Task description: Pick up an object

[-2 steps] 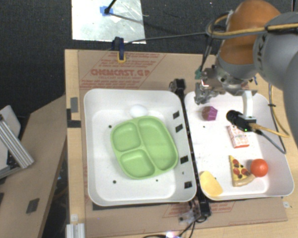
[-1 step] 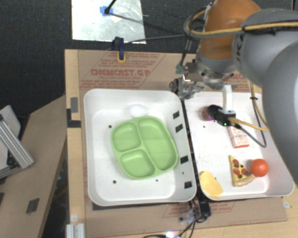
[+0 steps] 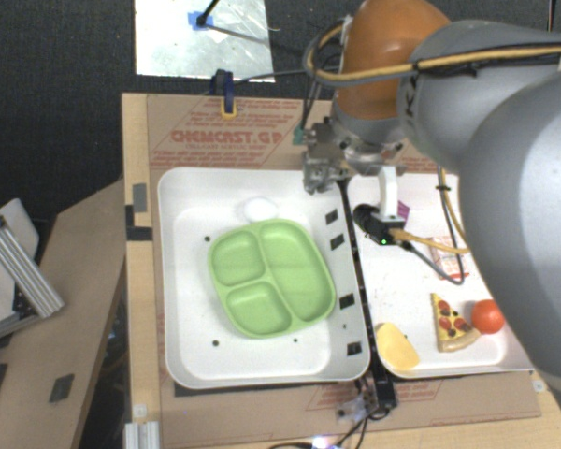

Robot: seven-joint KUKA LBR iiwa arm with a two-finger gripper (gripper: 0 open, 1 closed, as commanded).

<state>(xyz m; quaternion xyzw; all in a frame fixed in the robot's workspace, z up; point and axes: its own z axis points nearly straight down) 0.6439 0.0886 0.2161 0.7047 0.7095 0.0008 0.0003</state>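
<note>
My gripper hangs below the orange wrist band, over the far end of the divider between the two bins. It sits just right of a small white object at the back of the left bin. A green three-compartment plate lies in the middle of that bin. The right bin holds a toy pizza slice, a red tomato, a yellow piece at the front, a purple item and a red-and-white packet. The arm hides much of the right bin.
A cardboard sheet lies under the bins. A blue clamp stands at its back edge. A shiny panel hangs behind. Cables trail from the wrist across the right bin. An aluminium rail stands at the left.
</note>
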